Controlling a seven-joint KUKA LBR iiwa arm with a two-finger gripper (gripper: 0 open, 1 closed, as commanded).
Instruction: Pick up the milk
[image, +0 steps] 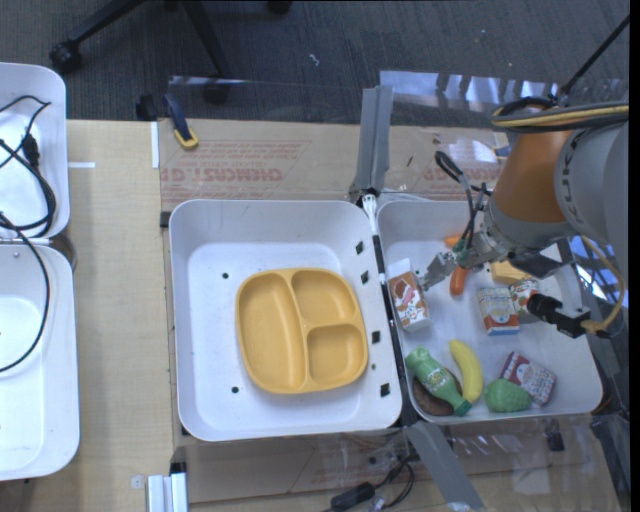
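Two small white cartons lie in the right bin (575, 395), and I cannot tell which one is the milk. One, with a red-brown label (408, 301), rests against the bin's left wall. The other, with red and blue print (498, 308), lies near the middle. My gripper (440, 268) hangs low over the bin between them, just up and right of the left carton and beside an orange carrot (458, 279). Nothing shows in its grasp. The grey and orange arm (540, 180) covers the bin's back right corner.
Along the right bin's front lie a green bottle (436, 378), a banana (466, 369), a green vegetable (508, 396) and a red packet (527, 378). A yellow wedge (509, 270) sits beside the wrist. The left bin (200, 330) holds a yellow divided plate (300, 330).
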